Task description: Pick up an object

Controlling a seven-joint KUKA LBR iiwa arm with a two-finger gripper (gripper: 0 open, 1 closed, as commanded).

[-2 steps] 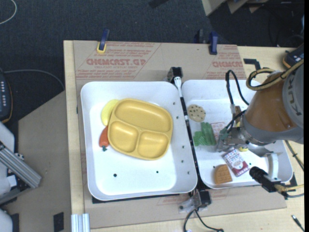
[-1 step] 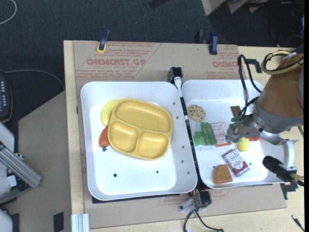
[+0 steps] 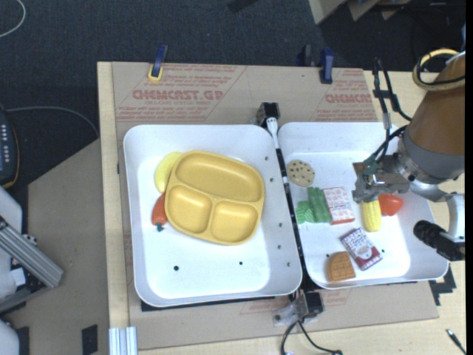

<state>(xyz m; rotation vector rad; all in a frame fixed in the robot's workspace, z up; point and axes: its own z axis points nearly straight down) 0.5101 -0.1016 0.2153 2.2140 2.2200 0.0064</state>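
Arm: I reach in from the right, wrist low over the right bin [image 3: 421, 268].
End effector [image 3: 372, 186]: hovering over the right half of that bin, just above the yellow corn piece [image 3: 372, 214] and the red-orange item [image 3: 390, 203].
Finger state: cannot tell, the wrist housing and cables block my view of the tips.
Grip: nothing visibly between the tips, so I count no object as held.
Candidate objects: all in the right bin. Cookie [image 3: 301, 172] near its upper left, green item [image 3: 313, 206] beside the white card [image 3: 338, 204], red packet [image 3: 361, 247] lower down, brown cracker [image 3: 340, 266] near the front rim.
Nearest target: corn piece or the red-orange item, both right under me; can't say which I'm lined up on.
Left bin [image 3: 140, 235]: holds a yellow divided tray [image 3: 214, 197], with a yellow piece [image 3: 165, 170] and a red-orange piece [image 3: 159, 211] tucked at its left edge. Well apart from me.
Progress: approach looks done, my estimate. Grasp and lift not yet done; every object lies on a bin floor.
Left to do: close on one item, lift clear, confirm it comes up.
Readable text: "CHEMCAST GP" printed in red on the cardboard sheet [image 3: 222, 83] covering the table, repeated across it, partly cut off at right.
Card and packet print: too small to read.
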